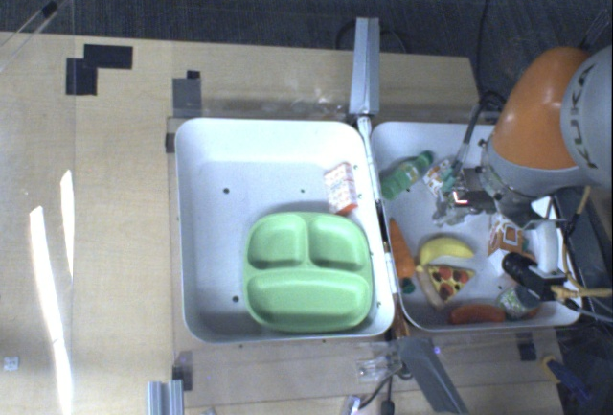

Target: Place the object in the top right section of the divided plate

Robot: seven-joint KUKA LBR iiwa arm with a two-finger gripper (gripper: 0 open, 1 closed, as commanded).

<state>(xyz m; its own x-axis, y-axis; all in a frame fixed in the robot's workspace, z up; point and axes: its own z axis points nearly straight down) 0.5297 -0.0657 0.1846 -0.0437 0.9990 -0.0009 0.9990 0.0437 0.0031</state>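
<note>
The gripper [458,197] hangs over the right bin [414,308] at the right of the frame; whether it is spread or pinching anything cannot be told. Below it lie a banana [446,250] and a pizza slice [448,280], with a green bottle [406,175] to its upper left and a carrot [402,253] along the bin's left wall. In the left bin [206,212] the green divided plate [308,272] sits toward the frame's bottom, a small packet [341,189] touching its upper right corner.

One fixed overhead camera, slanted over both bins [192,241].
</note>
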